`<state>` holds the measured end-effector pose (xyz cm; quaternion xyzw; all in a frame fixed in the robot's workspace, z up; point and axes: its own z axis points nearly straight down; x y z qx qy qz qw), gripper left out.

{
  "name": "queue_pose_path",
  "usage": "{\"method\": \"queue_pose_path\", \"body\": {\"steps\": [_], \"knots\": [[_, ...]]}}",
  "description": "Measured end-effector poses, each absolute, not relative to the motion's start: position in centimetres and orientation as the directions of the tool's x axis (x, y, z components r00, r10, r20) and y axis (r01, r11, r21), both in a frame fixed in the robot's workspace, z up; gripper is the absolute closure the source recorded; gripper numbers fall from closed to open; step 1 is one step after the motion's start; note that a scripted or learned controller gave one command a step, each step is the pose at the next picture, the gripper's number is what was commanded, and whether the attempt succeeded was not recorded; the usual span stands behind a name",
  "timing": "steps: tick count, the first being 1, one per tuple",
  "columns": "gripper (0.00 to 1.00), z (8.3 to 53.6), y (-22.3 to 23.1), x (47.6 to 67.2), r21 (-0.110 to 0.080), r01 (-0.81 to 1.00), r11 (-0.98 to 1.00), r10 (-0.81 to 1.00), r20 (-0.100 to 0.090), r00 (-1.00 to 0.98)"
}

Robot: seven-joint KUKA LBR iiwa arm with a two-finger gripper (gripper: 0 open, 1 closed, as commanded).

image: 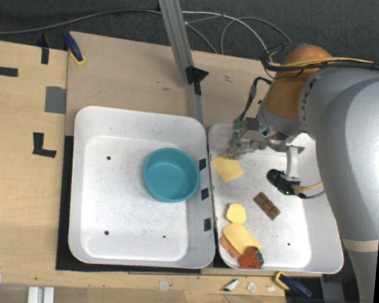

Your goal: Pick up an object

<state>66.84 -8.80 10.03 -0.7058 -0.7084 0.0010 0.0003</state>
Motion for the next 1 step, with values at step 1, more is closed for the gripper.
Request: {"method": "queue_pose_path", "body": {"steps": [1], "knots": [[1.0, 15.05, -9.49, 67.54, 0.003, 1.0, 0.002, 1.0, -0.001, -0.002]]}}
